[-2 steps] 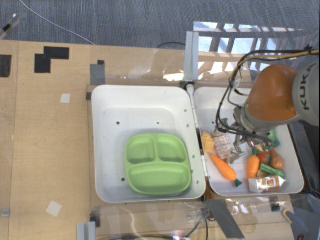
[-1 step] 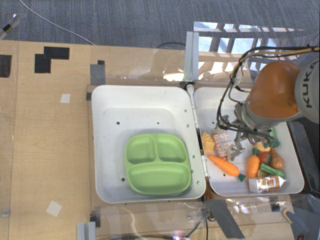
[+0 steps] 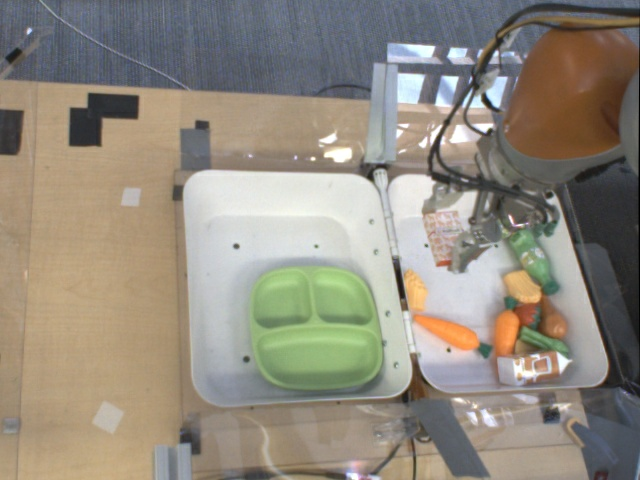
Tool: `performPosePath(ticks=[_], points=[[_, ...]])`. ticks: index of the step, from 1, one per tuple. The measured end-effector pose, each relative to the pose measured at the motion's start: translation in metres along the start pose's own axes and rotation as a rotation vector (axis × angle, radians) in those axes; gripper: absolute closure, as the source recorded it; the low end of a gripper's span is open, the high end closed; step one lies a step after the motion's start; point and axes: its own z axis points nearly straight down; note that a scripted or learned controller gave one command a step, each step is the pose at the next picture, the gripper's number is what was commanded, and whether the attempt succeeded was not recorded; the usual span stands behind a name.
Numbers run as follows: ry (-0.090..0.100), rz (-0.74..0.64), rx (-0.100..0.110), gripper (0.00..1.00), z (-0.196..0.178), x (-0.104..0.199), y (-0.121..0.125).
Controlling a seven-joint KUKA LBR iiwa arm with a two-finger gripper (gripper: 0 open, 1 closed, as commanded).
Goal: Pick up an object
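The grey arm with its broad orange band reaches in from the right and hangs over the upper part of the right-hand shallow white bin [image 3: 592, 353]. Its two-finger gripper [image 3: 478, 248] points down into that bin, with a metal finger [image 3: 466, 255] showing just beside a small white packet with red print [image 3: 442, 236], which lies flat on the bin floor. Whether the jaws are open or closed cannot be told from this angle, and nothing is seen between them.

The toy foods sit in the right bin. A green plastic bottle [image 3: 530, 258] lies tilted just right of the gripper. Below it cluster a yellow ridged piece [image 3: 522, 287], a short orange carrot [image 3: 507, 332], a brown rounded piece [image 3: 553, 320] and a small white and orange carton [image 3: 532, 369]. A long orange carrot [image 3: 449, 332] lies near the bin's left wall, with a pale yellow piece [image 3: 415, 289] above it.

The left-hand white bin [image 3: 230, 208] holds a light green divided plate [image 3: 316, 326] towards its lower half. Both bins rest side by side on the pale wooden worktop [image 3: 90, 298].
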Motion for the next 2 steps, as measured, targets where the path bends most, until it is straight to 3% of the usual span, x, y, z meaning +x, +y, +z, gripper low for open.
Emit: performPosePath(ticks=[1, 2], points=[[0.008, 0.141, 0.000, 1.00, -0.052, -0.068, -0.028], [0.020, 0.298, -0.001, 1.00, 0.021, 0.023, -0.007]])
